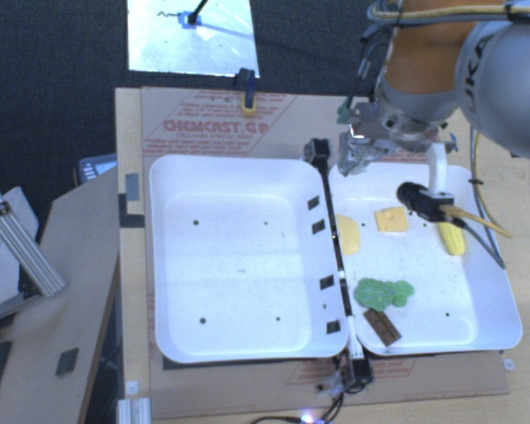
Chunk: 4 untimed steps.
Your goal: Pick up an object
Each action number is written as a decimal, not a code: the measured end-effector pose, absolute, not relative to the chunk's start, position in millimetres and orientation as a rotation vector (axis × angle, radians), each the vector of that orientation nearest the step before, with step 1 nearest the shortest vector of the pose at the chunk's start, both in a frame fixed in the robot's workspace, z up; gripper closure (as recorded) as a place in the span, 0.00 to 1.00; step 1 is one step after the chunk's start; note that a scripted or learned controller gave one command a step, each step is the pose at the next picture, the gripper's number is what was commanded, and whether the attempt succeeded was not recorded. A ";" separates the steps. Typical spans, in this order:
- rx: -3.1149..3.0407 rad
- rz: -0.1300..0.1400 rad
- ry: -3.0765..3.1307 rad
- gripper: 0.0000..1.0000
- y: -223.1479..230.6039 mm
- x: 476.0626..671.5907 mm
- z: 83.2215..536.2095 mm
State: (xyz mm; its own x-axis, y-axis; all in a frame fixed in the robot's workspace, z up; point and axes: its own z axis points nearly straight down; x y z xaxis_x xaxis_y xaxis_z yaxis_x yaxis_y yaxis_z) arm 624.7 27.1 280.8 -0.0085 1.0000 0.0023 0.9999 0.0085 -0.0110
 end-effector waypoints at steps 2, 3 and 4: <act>-2.218 -0.017 -2.235 1.00 110.0 625.7 463.5; -2.227 -0.007 -2.224 1.00 83.3 670.2 485.4; -2.220 -0.004 -2.222 1.00 68.0 549.9 478.0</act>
